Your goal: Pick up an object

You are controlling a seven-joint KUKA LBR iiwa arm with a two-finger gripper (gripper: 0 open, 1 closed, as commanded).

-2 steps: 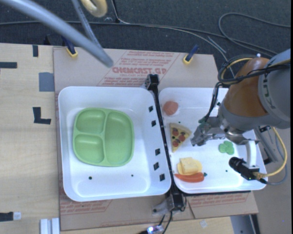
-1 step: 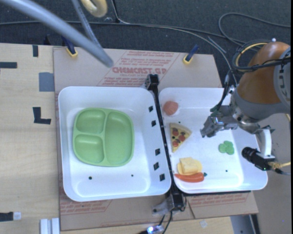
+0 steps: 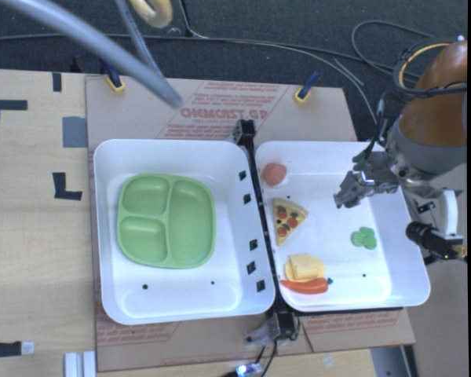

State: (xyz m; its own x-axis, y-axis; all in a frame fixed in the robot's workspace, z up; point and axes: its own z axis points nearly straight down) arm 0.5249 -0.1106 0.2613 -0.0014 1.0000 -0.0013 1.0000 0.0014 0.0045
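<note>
Nearest the counter's front edge, inside the right shallow white plastic bin (image 3: 408,285): a long red-orange toy chilli pepper (image 3: 304,286) lying flat along the bin's front wall, touching a yellow blocky toy cheese piece (image 3: 303,267) just behind it. Farther in, a small green leafy toy vegetable (image 3: 364,238) toward the bin's right side, apart from the rest. Level with it but hard against the divider, a triangular toy pizza slice (image 3: 287,218), flat, point toward the front. Beyond that, a round pinkish toy ball of food (image 3: 275,173) near the bin's back-left corner. Scattered loosely, probably for separate single picks, with room around most pieces. In the left white bin (image 3: 110,210), a pale green sectioned plastic plate (image 3: 166,220), lying flat in the middle. Above the right bin's back-right area, the dark two-finger end effector (image 3: 352,192), hung from the grey and orange arm (image 3: 432,124), tilted down toward the bin floor; open or closed, cannot tell. Nothing visible between its tips. Closest candidates: the green vegetable just frontward of it, the pizza slice toward the divider.
</note>
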